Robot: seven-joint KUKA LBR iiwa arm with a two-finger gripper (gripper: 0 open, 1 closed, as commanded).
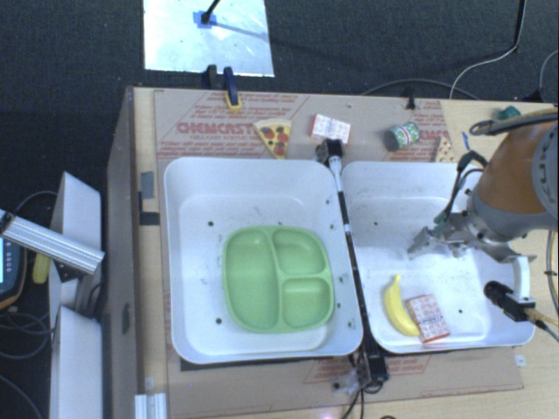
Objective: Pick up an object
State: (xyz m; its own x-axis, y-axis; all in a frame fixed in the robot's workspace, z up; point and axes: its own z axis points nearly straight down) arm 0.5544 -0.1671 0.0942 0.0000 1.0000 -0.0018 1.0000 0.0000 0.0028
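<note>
Claw (426, 241) hangs low over the right bin (384, 190), near its middle, with the grey arm (515, 190) and its orange band reaching in from the right; whether its fingers are spread or pressed together I cannot tell, and nothing shows between them.

From the left: the left bin (196, 190) holds a green tray (278, 278) with three compartments, lying flat. Past the rim where the bins meet, in the right bin's near part, lies a banana (400, 307), and touching its right side a small red and white box (427, 317). Both sit below the claw and apart from it.

On the cardboard behind the bins lie a pizza slice (274, 136), a small packet (330, 128) and a can (403, 135).
</note>
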